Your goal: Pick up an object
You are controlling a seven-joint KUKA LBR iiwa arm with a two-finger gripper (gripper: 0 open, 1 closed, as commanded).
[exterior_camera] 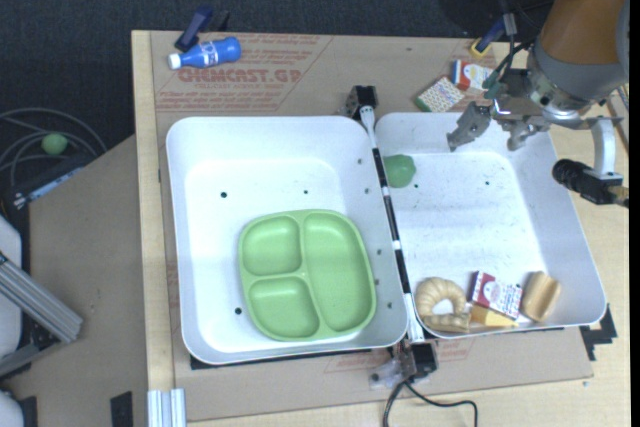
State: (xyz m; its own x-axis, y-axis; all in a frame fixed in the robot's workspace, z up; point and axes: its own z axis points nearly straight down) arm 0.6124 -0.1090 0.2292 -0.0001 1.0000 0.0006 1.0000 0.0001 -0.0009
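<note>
At the right bin's far edge: hand (492,129) hangs over the upper rim of the right bin (560,245), its two grey fingers (466,128) spread apart with nothing between them.
Arm: grey wrist with an orange band (585,20) reaches in above the right bin's far right corner.
Green ball: a small round green object (399,170) lies in the right bin against its left wall, near the far end, apart from the hand.
Near end of the right bin: a cluster of things lies along the bin's near wall.
Pretzel: a tan twisted pretzel-like piece (443,303) sits in the right bin's near left corner.
Red box: a small red and white box (497,294) lies just right of the pretzel, touching or nearly touching it.
Yellow block: a flat yellow piece (487,318) lies under the red box's near side.
Bread piece: a tan loaf-shaped piece (540,294) sits just right of the red box.
Left bin: a white bin (200,165) stands side by side with the right bin, their walls touching along the middle.
Green tray: a divided green plate (304,273) with three compartments lies in the left bin's near half.
Tabletop: a brown board (150,95) carries both bins.
Bottle: a blue and white bottle (205,53) lies on its side on the tabletop beyond the left bin.
Patterned card: a small printed item (437,96) lies on the tabletop beyond the right bin, just left of the hand.
</note>
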